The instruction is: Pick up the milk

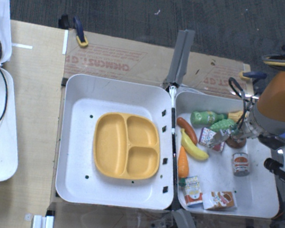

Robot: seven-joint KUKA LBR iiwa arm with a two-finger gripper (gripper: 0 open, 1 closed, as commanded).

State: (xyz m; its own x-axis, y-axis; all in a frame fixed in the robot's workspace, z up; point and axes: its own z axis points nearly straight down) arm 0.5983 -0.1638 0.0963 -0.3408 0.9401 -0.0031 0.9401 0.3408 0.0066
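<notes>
I judge this to be the approach step, nothing lifted yet; the arm (281, 100) reaches in from the upper right of the frame and its jaws hang low over the upper middle of the right bin (256, 209), at a small pale packet (212, 138); I cannot tell whether they are released or clenched, as the wrist hides them. I take the milk (192, 190) to be the small white carton near the bottom edge of that bin, well apart from the jaws; the next move, in my view, calls for drawing down the frame and a little left to stand over it.

The left bin (76, 127) holds a yellow divided plate (126, 146) and the plate carries nothing. In the right bin, a carrot (183, 163) lies along the left wall, with a red sausage (187, 129) and a banana (195, 147) above it; a green bottle (209, 118) lies near the top; a small can (240, 164) stands right of centre; an orange-brown carton (221, 200) lies just beside the milk, which could crowd a grasp.
</notes>
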